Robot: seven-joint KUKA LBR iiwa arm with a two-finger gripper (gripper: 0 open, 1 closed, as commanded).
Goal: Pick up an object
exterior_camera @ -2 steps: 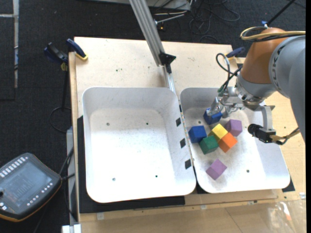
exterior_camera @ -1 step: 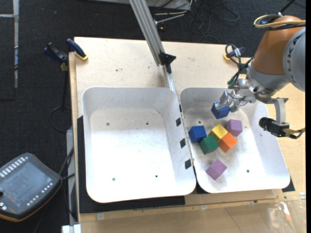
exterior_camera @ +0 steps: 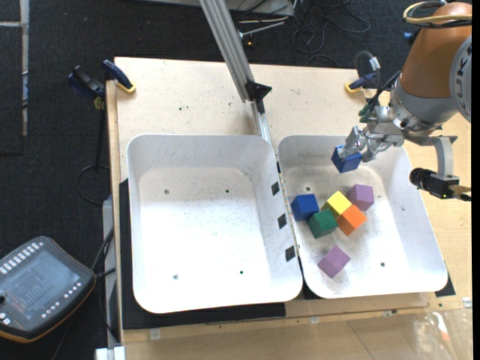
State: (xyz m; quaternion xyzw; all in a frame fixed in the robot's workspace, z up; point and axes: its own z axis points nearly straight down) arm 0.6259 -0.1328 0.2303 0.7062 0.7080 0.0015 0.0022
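Both white bins [exterior_camera: 202, 223] look like smooth moulded plastic with a faint sheen, the left bin's floor dusted with dark specks. Beneath them the bench [exterior_camera: 187, 96] is pale, matt board, lightly speckled. Inside the right bin [exterior_camera: 412, 238] the coloured blocks [exterior_camera: 337, 214] appear matt and soft-edged, like foam. Behind the bins a ribbed aluminium rail [exterior_camera: 225, 36] shows a dull metallic shine. Above the right bin the arm's orange band [exterior_camera: 435, 51] is glossy, its grey shell [exterior_camera: 427, 107] satin-smooth.
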